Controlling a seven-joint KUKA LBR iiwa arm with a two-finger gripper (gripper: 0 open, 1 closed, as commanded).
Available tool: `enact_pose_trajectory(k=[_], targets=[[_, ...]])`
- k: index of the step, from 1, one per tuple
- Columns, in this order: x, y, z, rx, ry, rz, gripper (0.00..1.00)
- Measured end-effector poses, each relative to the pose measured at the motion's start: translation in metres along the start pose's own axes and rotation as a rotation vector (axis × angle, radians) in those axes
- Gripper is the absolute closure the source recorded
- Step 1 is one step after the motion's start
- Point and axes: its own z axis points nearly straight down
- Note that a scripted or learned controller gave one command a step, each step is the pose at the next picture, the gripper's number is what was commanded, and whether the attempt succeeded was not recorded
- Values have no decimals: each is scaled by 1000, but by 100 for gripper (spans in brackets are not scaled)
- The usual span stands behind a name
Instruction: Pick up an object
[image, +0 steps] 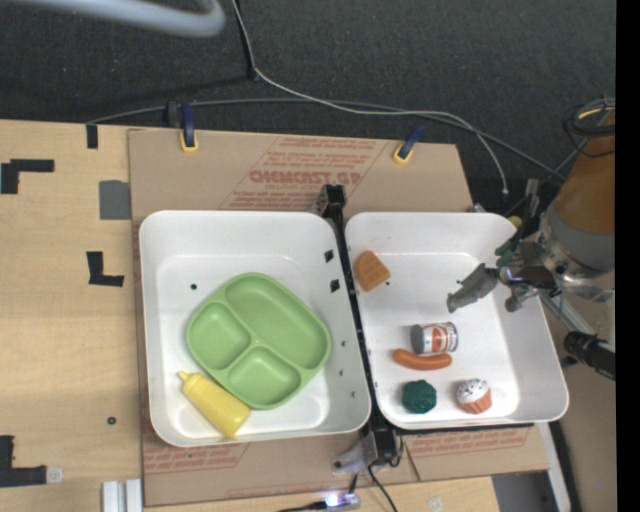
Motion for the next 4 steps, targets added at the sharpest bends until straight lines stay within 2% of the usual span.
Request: enact_pose_trajectory(k=[1,4], targets=[[0,2,-5,-10,-2,-4,0],[0,-10,128,-5,-1,-2,0]])
